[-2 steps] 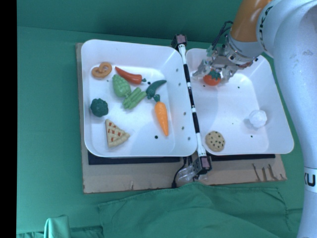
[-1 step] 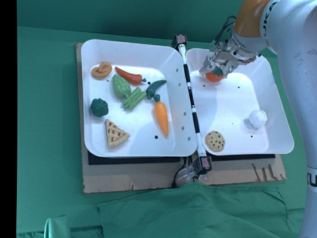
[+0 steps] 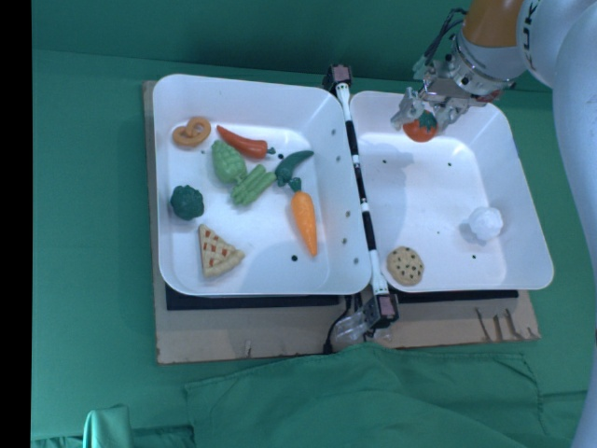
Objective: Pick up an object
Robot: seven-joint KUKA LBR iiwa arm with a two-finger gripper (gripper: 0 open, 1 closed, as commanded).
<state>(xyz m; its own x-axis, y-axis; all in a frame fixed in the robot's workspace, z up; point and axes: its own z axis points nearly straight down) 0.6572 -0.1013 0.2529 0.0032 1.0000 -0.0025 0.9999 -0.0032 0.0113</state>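
The tomato (image 3: 421,130) sits between the fingers of the claw (image 3: 424,117), closed on it, at the far edge of the right bin (image 3: 522,241). Raise it straight and slowly; keep clear of the rim and the divider (image 3: 362,194), and confirm the grip holds

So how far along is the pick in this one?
Done: the gripper has closed on the tomato, which sits between its jaws near the far rim of the right bin. In hand: the lift; a shadow below hints the tomato is off the floor, though I can't be sure. Left: raising it clear. The cookie and white item lie untouched.
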